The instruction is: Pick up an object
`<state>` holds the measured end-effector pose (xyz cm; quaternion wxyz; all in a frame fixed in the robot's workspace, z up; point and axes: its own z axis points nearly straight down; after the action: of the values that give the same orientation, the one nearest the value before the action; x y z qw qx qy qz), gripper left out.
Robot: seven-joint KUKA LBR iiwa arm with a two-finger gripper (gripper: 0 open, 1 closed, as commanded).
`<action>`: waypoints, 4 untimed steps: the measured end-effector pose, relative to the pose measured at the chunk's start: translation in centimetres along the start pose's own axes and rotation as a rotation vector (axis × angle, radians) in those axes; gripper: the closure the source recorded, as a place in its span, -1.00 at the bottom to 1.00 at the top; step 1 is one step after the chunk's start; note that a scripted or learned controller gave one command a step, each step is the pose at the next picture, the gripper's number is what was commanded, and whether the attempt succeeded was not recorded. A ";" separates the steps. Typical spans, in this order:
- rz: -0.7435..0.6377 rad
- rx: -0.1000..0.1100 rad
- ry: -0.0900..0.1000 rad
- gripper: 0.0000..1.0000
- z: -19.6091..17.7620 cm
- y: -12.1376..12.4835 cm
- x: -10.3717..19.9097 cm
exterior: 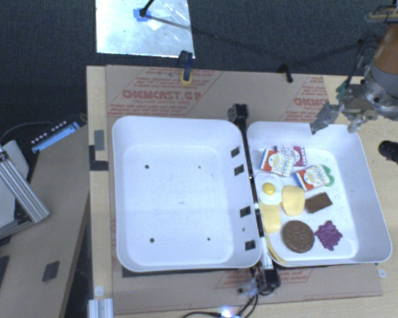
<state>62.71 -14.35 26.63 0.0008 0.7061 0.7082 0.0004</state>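
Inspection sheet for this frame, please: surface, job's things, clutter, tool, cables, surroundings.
Surface: bench bearing left bin and right bin, side by side.
Job's things: all in the right bin: two snack packets, fried egg, yellow block, brown bar, round cookie, purple grapes.
Clutter: yellow clip on the bench's far edge.
Tool: tool above the right bin's far rim, holding nothing.
Cables: black cable across the floor beyond the bench.
Surroundings: dark carpet, shiny sheet, aluminium rail.

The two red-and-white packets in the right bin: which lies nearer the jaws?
The upper-left packet, beside the bin's far wall; the other packet lies lower, above the brown bar.
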 end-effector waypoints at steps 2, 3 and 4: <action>-0.009 -0.005 0.004 -1.00 -1.3 4.3 17.3; -0.005 -0.004 0.002 1.00 -2.2 4.3 16.7; -0.013 -0.011 0.007 1.00 -11.7 4.3 27.6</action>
<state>66.87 13.23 38.31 0.0021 0.7015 0.7127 0.0069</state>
